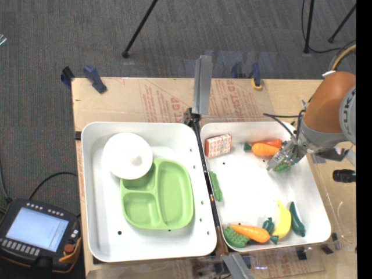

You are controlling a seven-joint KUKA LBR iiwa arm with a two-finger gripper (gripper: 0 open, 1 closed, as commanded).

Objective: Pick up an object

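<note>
Camera view: tool (283, 163) at right of frame, over the right bin (318, 197), fingers clamped on a small green object (284, 166), just below the orange carrot (265, 149). Left bin (93, 214) holds a green tray (158, 194) and white bowl (128, 155).

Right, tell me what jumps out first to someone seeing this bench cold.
The lime green divided tray in the left bin, with a white bowl overlapping its upper-left corner. Next, the toy food in the right bin: a carrot near the top, a banana lower right. The gripper is low just below the carrot, something green at its fingers.
</note>
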